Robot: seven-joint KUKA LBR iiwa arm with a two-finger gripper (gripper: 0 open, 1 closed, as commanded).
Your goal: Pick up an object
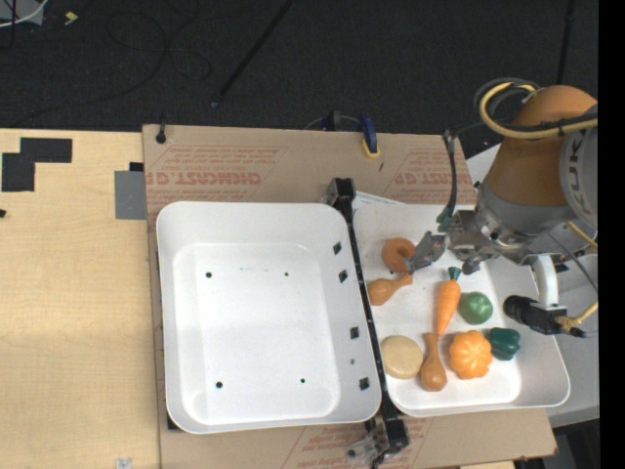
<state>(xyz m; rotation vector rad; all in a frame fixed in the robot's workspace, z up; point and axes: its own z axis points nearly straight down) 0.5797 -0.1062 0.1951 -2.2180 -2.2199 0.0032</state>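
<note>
The right bin (547,387) holds several toy foods. An orange ring (395,252) lies at its upper left, with a tan gourd (388,287) just below it. A carrot (446,304) stands lengthwise in the middle, beside a green ball (477,308). Lower down are a beige round piece (401,357), an orange-brown piece (433,364), an orange pumpkin (470,354) and a dark green pepper (505,340). My gripper (441,261) hangs low over the bin, just above the carrot's top and right of the ring. It is open, with nothing between its fingers.
The left bin (186,262) sits beside the right one, with a black clip strip (354,301) along their shared wall. Both rest on a cardboard sheet (244,164) on the wooden bench. The arm's orange band (542,154) rises at the right.
</note>
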